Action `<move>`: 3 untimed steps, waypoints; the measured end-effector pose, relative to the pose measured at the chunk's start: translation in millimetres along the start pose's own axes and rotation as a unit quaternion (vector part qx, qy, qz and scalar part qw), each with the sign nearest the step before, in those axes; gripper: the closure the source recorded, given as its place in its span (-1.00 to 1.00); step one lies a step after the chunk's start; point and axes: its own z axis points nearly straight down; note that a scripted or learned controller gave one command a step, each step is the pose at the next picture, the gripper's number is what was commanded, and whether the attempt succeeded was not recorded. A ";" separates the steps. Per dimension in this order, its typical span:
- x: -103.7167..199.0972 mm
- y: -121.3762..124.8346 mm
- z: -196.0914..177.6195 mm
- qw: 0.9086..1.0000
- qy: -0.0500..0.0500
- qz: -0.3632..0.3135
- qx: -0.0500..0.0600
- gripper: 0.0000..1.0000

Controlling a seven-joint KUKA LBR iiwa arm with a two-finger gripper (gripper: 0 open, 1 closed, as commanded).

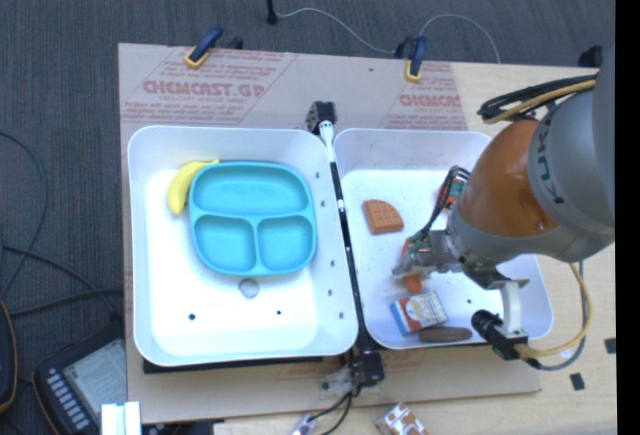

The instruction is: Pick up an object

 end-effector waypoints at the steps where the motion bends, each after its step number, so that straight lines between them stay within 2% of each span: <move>1: 63.7 95.3 -84.7 1.000 0.002 -0.002 0.006 1.00; 2: 143.8 37.1 -102.1 1.000 0.001 -0.002 0.007 1.00; 3: 143.4 37.4 -111.5 1.000 0.001 -0.002 0.008 1.00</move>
